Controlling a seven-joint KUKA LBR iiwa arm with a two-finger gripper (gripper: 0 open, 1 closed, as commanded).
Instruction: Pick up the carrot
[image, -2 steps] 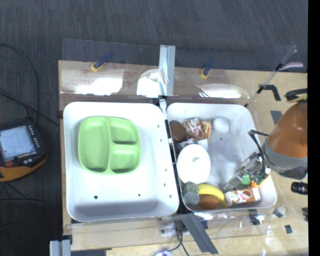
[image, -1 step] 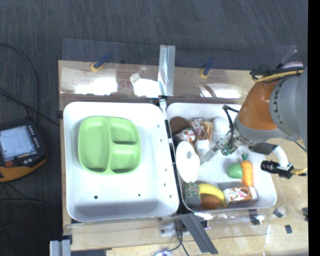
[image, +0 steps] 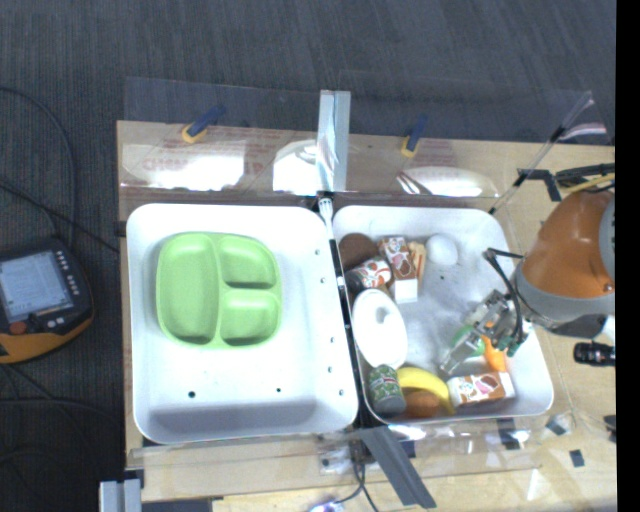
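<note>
Jaws (image: 487, 335) are low in the right bin (image: 535, 395), near its right wall, but whether they are spread or pressed together I cannot tell; metal and wiring blur together there. The carrot (image: 495, 356) lies right at their tips, a small orange stub, just above the juice carton (image: 478, 388). It looks light, stiff and smooth, so a pinch across its middle seems safest. Room is tight: the bin wall sits close on the right, the carton just below, the banana (image: 424, 382) and white bowl (image: 380, 325) further left. Open floor lies above, toward the white ball (image: 441, 249). The left bin (image: 150, 400) carries a green tray (image: 216, 287).
</note>
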